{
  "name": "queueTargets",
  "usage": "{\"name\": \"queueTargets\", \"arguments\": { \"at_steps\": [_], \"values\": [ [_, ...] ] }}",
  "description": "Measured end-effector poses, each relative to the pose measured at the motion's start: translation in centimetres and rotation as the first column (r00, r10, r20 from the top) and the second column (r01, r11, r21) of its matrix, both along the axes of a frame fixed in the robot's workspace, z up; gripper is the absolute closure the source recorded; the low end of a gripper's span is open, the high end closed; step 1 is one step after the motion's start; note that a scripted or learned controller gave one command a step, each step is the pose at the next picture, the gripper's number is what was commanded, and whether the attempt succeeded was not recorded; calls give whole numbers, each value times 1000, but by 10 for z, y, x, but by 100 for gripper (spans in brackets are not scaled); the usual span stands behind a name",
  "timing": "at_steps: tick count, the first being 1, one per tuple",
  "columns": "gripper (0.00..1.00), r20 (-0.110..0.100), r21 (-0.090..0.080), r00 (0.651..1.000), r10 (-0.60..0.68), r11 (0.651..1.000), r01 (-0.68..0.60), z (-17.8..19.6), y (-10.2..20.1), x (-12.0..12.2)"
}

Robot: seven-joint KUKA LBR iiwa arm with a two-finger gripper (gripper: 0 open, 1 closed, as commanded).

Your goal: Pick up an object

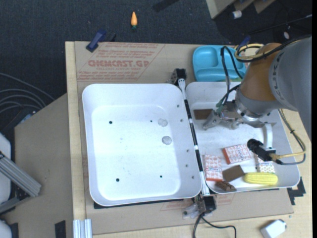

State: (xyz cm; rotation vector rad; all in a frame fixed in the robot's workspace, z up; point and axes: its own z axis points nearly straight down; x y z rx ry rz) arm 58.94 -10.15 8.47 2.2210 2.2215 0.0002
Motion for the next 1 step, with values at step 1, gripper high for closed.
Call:
{"name": "queueTargets", "arguments": {
  "at_steps": [1],
  "values": [
    [100,1,0,1000,0,1000,0,10,0,0]
  ]
}}
